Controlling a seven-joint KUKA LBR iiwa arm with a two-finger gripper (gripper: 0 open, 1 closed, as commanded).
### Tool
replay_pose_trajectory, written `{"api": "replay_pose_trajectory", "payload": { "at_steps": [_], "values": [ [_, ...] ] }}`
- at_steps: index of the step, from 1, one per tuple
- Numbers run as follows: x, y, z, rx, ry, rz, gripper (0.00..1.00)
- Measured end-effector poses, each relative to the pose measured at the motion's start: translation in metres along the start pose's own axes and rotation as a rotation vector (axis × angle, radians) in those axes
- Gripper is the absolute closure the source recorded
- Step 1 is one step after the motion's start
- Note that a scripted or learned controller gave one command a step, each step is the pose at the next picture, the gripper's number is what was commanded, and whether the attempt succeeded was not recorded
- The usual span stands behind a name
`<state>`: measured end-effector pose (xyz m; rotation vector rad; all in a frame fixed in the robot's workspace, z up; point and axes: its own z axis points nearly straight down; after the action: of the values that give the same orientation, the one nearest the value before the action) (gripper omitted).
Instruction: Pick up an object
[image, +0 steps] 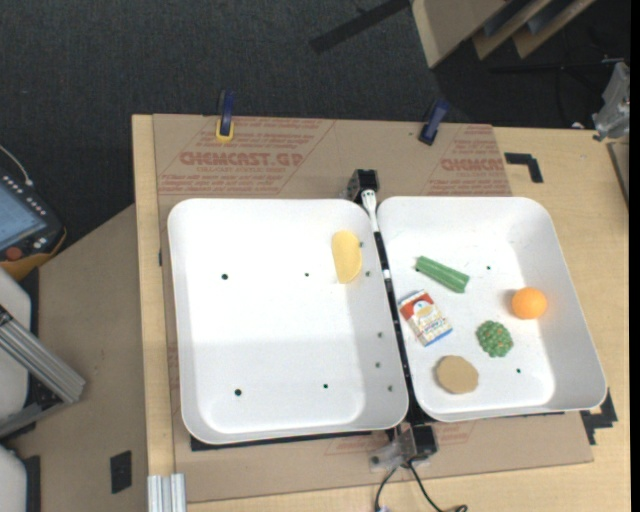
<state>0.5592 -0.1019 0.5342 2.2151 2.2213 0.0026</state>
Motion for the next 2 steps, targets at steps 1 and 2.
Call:
{"api": "replay_pose_trajectory", "payload": {
  "at_steps": [1,2],
  "values": [
    [-0.032,-0.025,-0.001,0.005,0.001,0.007,1.00],
    [-0.064,-0.057,-0.002,0.006,0.002,0.007,1.00]
  ]
}}
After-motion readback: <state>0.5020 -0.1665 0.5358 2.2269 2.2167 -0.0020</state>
